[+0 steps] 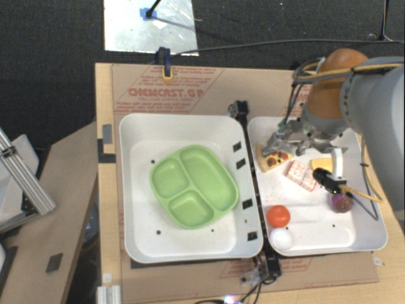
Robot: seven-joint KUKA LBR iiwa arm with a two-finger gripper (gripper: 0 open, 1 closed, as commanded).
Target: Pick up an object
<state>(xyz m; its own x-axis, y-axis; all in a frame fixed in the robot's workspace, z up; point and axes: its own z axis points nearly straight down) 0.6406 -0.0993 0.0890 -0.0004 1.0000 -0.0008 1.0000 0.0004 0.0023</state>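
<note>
Camera view: gripper (280, 145) hangs low over the far-left corner of the right bin (370, 236), just above a pizza-slice toy (273, 162). Whether anything is clamped, I cannot tell.

Likely target, the pizza slice: looks like light, rigid plastic, flat and thin, so probably awkward to pinch; the edges seem the best hold.

Nearby: a small red-and-white box (301, 175), stiff-looking card; a yellow block (321, 164); a purple ball (342, 202). The orange ball (278, 216) and white ball (281, 238) are smooth and round, likely to roll.

Left bin (139, 233) holds a green divided plate (193, 185), glossy moulded plastic.
</note>
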